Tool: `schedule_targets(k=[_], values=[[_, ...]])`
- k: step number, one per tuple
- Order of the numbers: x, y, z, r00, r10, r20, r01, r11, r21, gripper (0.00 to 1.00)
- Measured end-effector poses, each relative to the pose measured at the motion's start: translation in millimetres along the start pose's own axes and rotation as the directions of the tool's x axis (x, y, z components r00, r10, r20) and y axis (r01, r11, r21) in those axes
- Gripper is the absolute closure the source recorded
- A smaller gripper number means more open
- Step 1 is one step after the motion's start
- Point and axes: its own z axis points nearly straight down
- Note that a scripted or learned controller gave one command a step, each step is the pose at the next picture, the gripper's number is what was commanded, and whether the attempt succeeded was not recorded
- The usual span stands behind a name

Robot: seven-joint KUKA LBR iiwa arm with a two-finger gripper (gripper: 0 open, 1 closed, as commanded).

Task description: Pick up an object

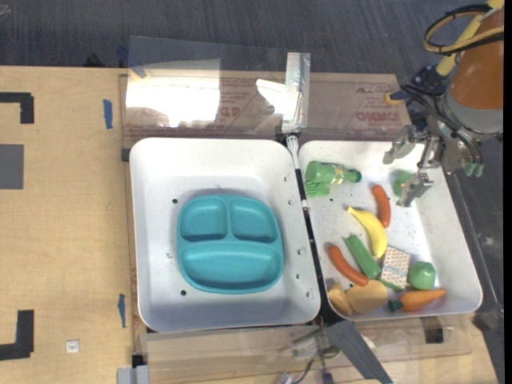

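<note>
My gripper (406,170) hangs over the far right corner of the right bin (468,282), its fingers apart with nothing between them. A small green item (400,182) lies just beneath it, partly hidden. Spread over the bin floor are a green toy (324,176), a red pepper (382,204), a yellow banana (370,226), a green cucumber (362,254), a red-orange sausage (346,264), a patterned packet (395,266), a green lime (422,275), a carrot (418,298) and a tan bread piece (360,297).
The left bin (152,166) holds a teal divided plate (230,242). A clear plastic sheet (208,94) and a cardboard strip (352,106) run behind both bins. Wooden bench top (56,238) lies to the left.
</note>
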Motion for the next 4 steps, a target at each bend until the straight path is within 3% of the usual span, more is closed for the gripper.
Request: schedule_targets(k=[1,2,3,4], values=[[-8,-11,103,1.0,-0.027,0.007,0.027,1.0,0.002,0.0],[39,-19,112,0.999,-0.035,0.008,0.035,0.999,0.002,0.0],[76,-7,111,0.998,0.06,0.013,-0.06,0.998,0.002,0.0],[74,-6,100,0.998,0.058,0.019,-0.058,0.998,0.003,1.0]])
